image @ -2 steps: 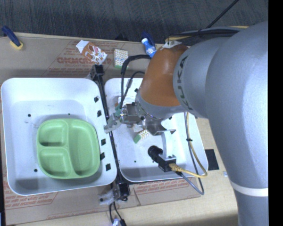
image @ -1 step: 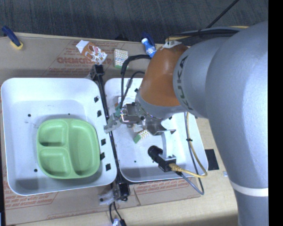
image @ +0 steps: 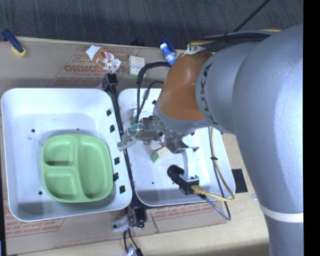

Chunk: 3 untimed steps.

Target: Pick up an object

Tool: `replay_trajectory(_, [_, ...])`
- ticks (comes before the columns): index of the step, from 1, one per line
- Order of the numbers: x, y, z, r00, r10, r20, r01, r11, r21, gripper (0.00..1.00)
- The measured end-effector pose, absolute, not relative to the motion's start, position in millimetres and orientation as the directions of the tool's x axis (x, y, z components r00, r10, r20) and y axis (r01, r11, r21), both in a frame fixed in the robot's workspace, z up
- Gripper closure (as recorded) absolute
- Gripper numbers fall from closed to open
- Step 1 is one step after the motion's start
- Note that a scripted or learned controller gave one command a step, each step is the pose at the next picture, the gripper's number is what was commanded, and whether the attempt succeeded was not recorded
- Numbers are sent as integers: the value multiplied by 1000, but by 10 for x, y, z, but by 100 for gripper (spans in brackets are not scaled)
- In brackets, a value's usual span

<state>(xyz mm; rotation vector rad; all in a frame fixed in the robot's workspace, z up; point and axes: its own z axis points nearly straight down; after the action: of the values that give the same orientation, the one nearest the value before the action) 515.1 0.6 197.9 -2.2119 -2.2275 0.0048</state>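
My gripper (image: 137, 132) hangs low over the left part of the right bin (image: 149, 193), close to the divider between the bins. The arm's orange band (image: 184, 89) and grey body cover much of that bin. A small green and white object (image: 160, 153) lies on the right bin's floor, just right of and below the gripper, apart from it. A light green divided plate (image: 76, 167) lies flat in the left bin (image: 16, 105).
A black fitting with a yellow cable (image: 184, 183) hangs from the arm over the right bin's near side. Small packets (image: 104, 60) and a blue clamp (image: 168, 51) sit on the cardboard behind the bins. Another blue clamp (image: 13, 41) is at the far left corner.
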Motion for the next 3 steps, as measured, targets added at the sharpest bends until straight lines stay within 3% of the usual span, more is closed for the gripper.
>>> replay_trajectory(3, [5151,6,1979,-7,1000,0,1000,7,-4,0])
